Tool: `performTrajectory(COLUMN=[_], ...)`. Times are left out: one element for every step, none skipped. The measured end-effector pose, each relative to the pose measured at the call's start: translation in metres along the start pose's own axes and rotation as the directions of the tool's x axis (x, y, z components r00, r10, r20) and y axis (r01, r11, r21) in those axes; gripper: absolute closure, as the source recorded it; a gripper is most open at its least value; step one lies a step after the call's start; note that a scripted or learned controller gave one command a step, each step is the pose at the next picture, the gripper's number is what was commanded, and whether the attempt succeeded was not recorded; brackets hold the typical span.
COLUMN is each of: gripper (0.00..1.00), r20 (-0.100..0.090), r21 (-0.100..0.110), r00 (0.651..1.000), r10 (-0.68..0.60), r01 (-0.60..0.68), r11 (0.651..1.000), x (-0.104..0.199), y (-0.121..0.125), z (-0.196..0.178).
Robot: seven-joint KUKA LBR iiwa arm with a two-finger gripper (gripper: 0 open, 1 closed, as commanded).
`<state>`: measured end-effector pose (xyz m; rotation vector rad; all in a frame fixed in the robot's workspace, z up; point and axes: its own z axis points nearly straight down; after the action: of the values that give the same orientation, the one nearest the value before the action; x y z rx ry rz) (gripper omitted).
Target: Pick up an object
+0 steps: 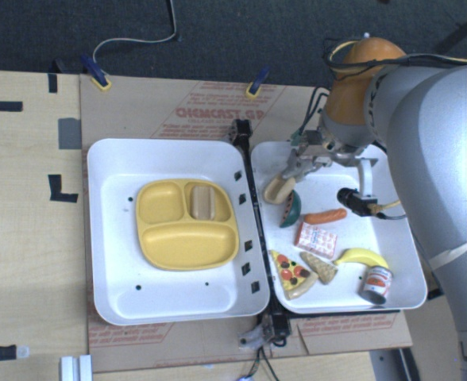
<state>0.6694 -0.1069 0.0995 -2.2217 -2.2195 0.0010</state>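
Claw low over the tan, bread-like piece in the right bin

Your yellow three-compartment plastic tray (187, 224) sits alone in the left white bin (106, 236); at the right white bin's (392, 296) upper left, the gripper (295, 170) meets the tan bread-like piece (279, 188), though I cannot tell its opening or whether it grips. Close squarely before lifting. Count two bins, one tray, roughly eight small items.

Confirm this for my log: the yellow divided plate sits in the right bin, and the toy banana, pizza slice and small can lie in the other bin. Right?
Not quite. The camera view shows the yellow divided plate in the left bin, not the right. The toy banana, pizza slice and small can do lie in the other bin, the right bin.
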Motion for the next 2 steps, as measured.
performTrajectory(gripper=[0.0, 0.0], r20=[0.0, 0.005], r21=[0.003, -0.004], r00=[1.0, 1.0], r10=[0.0, -0.001], r01=[0.0, 0.001], r11=[1.0, 1.0], x=[0.0, 0.01], y=[-0.001, 0.0], z=[0.002, 0.012])
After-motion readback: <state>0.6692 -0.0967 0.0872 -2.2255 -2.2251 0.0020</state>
